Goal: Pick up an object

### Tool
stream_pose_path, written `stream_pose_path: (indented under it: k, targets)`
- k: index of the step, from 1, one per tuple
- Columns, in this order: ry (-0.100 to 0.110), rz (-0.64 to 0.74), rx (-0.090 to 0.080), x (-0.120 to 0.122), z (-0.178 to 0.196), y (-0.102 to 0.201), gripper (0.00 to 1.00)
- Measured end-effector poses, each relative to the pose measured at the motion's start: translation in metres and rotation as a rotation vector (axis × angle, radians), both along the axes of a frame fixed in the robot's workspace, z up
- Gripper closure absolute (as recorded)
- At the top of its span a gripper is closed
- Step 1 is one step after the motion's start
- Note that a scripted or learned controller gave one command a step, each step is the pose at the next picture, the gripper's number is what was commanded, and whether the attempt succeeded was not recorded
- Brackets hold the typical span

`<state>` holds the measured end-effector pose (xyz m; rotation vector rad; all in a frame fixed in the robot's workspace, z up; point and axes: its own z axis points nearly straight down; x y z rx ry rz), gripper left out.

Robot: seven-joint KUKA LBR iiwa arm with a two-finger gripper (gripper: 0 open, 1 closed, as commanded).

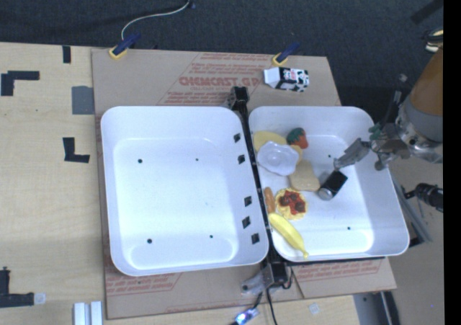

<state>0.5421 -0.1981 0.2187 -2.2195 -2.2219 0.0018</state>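
The gripper (346,159) hangs low over the right bin (382,244), in toward its right wall and approx. halfway btwn the far and near edges. The grey arm (418,125) reaches in across that wall. Can't tell from here if the gripper's open or closed, and I see nothing held in it. Just beside its tip, on the near side, a short black cylinder (333,184) w/ a silvery end lies tilted on the bin floor. Whether the two touch, can't tell.

The rest of the stuff is bunched along the right bin's left wall. At the far end there's a flat yellow piece (263,139), w/ a red-and-green fruit-like item (296,137) beside it. A clear-ish white plastic lump (277,158) rests partly on the yellow piece. A tan slice (307,178) lies btwn that lump and the black cylinder, right up against the cylinder. Nearer to me are a pizza-like piece (291,202) w/ red topping and a thin orange stick (269,198) close to the wall. Then a banana (287,233) lies toward the near-left corner.

The left bin (115,172) shares that wall, w/ black clips (248,201) along it and a few dark dots on its floor.

Both bins sit on a cardboard sheet (180,82). On it, just past the right bin's far edge, lies a small black-and-white box (287,78). A blue-and-yellow clamp (124,45) grips the sheet's far-left corner.
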Motion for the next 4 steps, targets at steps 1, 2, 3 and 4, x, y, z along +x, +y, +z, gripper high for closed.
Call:
stream_pose_path:
  k: [1,2,3,4]
  targets:
    - [0.005,0.004,0.003,-0.005,-0.111,0.066,0.00]
    - [-0.021,-0.003,-0.010,-0.004,-0.123,0.082,0.00]
    - [-0.029,-0.003,-0.014,-0.002,-0.111,0.079,1.00]
    - [-0.009,0.000,-0.003,0.011,-0.128,0.085,1.00]
